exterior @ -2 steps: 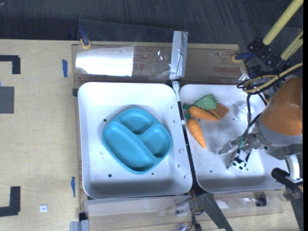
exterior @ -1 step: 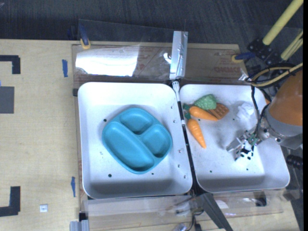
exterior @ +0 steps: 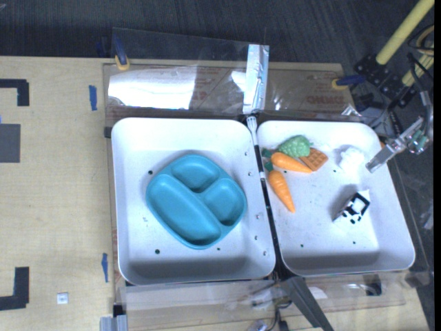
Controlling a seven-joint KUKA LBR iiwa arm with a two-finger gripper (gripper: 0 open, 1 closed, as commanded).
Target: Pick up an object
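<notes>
A: Where is the gripper (exterior: 377, 163) sitting?

B: It is hanging at the right bin's (exterior: 396, 254) far right rim, gripping nothing that I can see.

A: And the nearest object?

B: A white lump (exterior: 350, 158) is lying just beside it, probably light and soft; pinching across its middle looks best. Two carrots (exterior: 281, 189) are lying near the divider, smooth and tapered, likely slippery.

Glossy white plastic bins (exterior: 131, 185), smooth teal plate (exterior: 196, 200), pale wood bench (exterior: 52, 205)
</notes>
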